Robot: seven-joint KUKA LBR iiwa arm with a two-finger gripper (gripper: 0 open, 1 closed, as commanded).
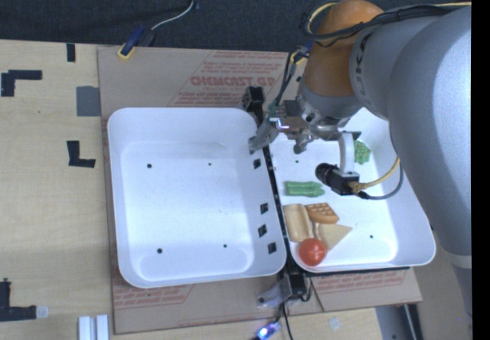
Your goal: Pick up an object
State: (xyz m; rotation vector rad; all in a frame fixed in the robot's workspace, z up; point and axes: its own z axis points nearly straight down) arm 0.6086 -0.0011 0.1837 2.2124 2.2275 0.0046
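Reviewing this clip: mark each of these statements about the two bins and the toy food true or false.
1. The red tomato-like ball lies in the right white bin. True.
2. The flat green toy piece lies in the left white bin. False: it lies in the right bin.
3. The waffle-patterned orange piece sits between the green piece and the red ball. True.
4. The grey arm reaches over the left bin. False: it is over the right bin.

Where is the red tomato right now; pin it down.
The red tomato lies in the right bin, at its near left corner, touching the bread-coloured pieces just behind it and beside the wall shared with the left bin.
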